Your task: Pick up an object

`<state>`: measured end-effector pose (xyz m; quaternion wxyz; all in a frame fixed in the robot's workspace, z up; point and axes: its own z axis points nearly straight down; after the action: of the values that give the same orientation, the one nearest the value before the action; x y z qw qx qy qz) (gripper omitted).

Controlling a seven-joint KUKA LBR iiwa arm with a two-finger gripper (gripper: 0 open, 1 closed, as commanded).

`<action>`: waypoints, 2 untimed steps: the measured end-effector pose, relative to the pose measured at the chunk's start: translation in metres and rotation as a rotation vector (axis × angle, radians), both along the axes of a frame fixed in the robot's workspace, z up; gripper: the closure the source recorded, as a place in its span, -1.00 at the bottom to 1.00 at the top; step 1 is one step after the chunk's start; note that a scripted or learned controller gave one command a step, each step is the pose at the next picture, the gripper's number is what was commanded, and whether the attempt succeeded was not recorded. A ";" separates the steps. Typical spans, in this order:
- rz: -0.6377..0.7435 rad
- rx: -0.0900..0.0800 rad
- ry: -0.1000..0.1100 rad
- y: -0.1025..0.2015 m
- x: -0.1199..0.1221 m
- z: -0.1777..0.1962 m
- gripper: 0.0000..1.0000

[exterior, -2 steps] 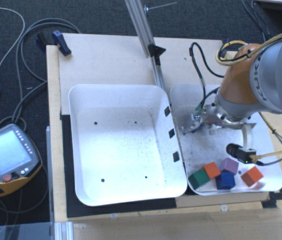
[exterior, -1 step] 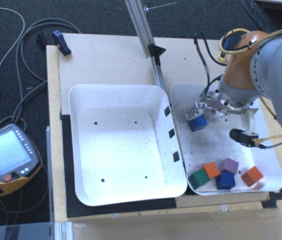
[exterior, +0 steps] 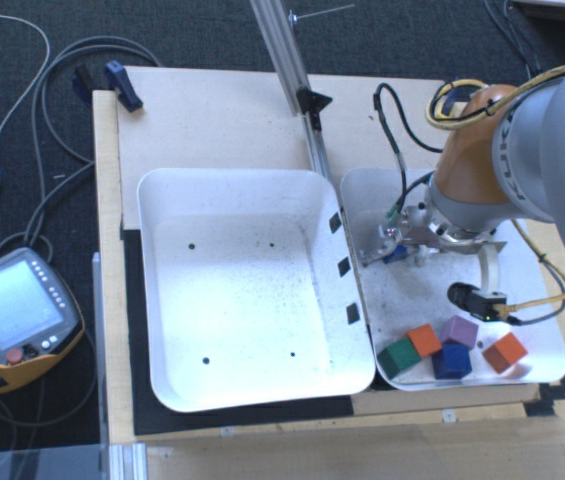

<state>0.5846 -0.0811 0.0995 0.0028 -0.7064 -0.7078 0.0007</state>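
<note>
My gripper (exterior: 390, 248) hangs low over the upper left part of the right bin (exterior: 362, 193), under the grey and orange wrist. A small blue bit (exterior: 395, 256) shows at the gripper's tip; I cannot tell whether it is a block or part of the tool. Several blocks lie clustered along the right bin's front edge, apart from the gripper: a green one (exterior: 399, 356), an orange one (exterior: 424, 340), a blue one (exterior: 452, 360), a purple one (exterior: 461, 331) and an orange-red one (exterior: 505, 352).
The left bin (exterior: 162, 198) stands beside the right one. A slanted metal pole (exterior: 284, 48) rises behind the bins. A blue clamp (exterior: 122, 84) sits at the bench's far left corner. A teach pendant (exterior: 17, 313) and cables lie on the floor at left.
</note>
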 end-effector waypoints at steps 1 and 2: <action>-0.001 -0.004 -0.009 -0.013 0.015 0.028 -1.00; 0.000 -0.003 -0.006 -0.001 0.033 -0.001 -1.00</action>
<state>0.6178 -0.0821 0.0982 -0.0003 -0.7063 -0.7079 -0.0002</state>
